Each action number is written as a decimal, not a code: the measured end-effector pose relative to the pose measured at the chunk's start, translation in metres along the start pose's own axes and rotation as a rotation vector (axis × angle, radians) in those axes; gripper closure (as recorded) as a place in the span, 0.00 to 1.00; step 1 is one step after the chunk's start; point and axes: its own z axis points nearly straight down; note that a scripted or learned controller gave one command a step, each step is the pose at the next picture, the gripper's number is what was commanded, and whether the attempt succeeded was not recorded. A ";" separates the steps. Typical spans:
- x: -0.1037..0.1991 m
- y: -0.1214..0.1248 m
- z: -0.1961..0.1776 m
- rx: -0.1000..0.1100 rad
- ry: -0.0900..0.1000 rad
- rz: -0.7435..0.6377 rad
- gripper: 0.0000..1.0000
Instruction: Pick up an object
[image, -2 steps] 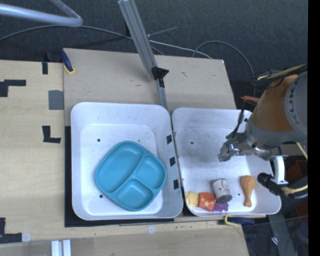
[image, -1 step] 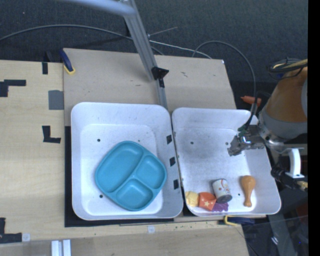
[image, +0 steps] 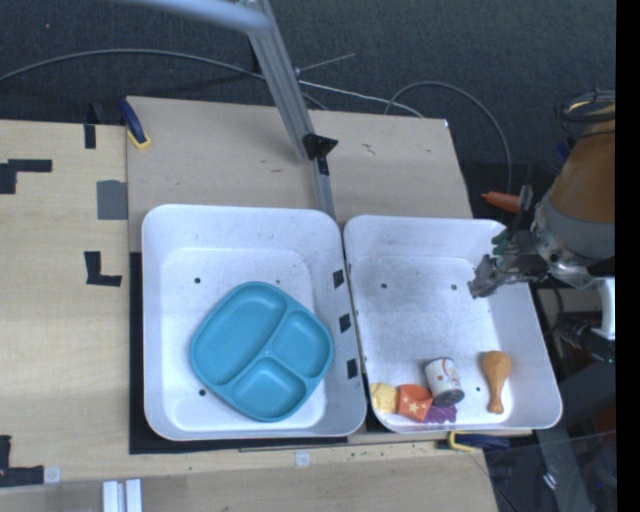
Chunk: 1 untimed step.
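Nothing had been picked up yet: my end effector (image: 487, 277) hung over the upper right edge of the right bin (image: 420, 300), with nothing visible in it, and I could not tell how it was set. The whole task was left, as I judged it: travel to the near edge of the right bin, descend on one object, close and lift.

The candidates all lay along that near edge of the right bin, well apart from my end effector. I counted four: one yellow toy (image: 384, 398) at the near left corner, one orange block with a star (image: 414, 401) touching it, one small can (image: 443, 378) just beside that, and one toy drumstick (image: 495, 376) nearest the right wall. A purple scrap under the can was too small to name.

On the bench (image: 60, 300) stood two white bins. The left bin (image: 170, 330), beside the right bin, held one blue divided plate (image: 262, 350) with three compartments.
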 end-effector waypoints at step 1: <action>0.044 0.027 0.010 0.005 0.002 -0.005 1.00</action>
